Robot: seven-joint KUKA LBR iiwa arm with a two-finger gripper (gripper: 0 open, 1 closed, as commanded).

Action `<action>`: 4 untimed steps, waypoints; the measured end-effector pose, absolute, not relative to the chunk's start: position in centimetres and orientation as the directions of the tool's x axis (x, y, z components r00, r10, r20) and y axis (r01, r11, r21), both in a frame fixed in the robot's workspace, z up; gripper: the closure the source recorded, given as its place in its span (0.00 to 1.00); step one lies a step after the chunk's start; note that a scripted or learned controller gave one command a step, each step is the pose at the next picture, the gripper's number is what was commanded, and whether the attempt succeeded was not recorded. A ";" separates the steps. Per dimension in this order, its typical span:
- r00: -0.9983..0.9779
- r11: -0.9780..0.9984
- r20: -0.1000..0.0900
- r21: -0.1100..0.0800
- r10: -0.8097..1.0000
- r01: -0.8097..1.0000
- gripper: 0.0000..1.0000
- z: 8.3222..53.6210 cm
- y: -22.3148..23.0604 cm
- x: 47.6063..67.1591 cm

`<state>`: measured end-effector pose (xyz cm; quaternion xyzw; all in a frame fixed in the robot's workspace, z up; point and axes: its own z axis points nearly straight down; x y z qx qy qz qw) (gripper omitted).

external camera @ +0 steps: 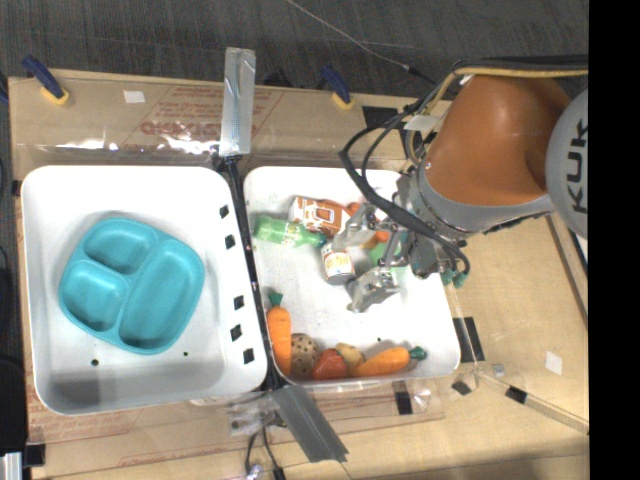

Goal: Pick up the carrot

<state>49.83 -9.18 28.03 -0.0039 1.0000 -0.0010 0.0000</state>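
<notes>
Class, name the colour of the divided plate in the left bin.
Turquoise blue; the divided plate shows in the camera view.

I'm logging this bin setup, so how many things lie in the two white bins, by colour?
Orange: 3, carrot, carrot, carton
Green: 1, bottle
Teal: 1, divided plate
Red: 1, piece
Tan or brown: 2, ball, lump
White: 1, small can
Total: 9

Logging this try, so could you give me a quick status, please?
Gripper over right bin, nothing held. Two carrots lying untouched. Can beside gripper.
</notes>
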 end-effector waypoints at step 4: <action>-0.781 0.781 0.001 -0.001 0.625 0.625 0.00 10.6 -9.5 47.7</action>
